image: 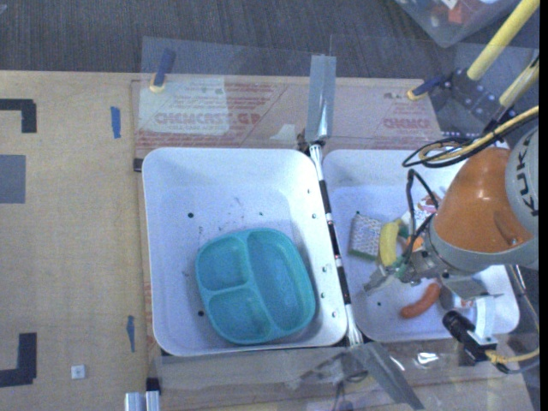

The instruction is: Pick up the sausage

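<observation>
The sausage (420, 301) is a short orange-red link lying on the floor of the right bin (342, 197), near its front edge. My gripper (394, 273) hangs low over the middle of that bin, just up and left of the sausage and close to it. The sausage lies outside the gripper, on the bin floor. The arm's orange band (479, 208) and grey wrist cover the right part of the bin.
A yellow banana-shaped toy (390, 241) and a small grey-green checkered pad (366, 235) lie just behind the gripper. The left bin (223, 178) holds a teal divided plate (254, 285). A grey divider (330, 229) separates the bins.
</observation>
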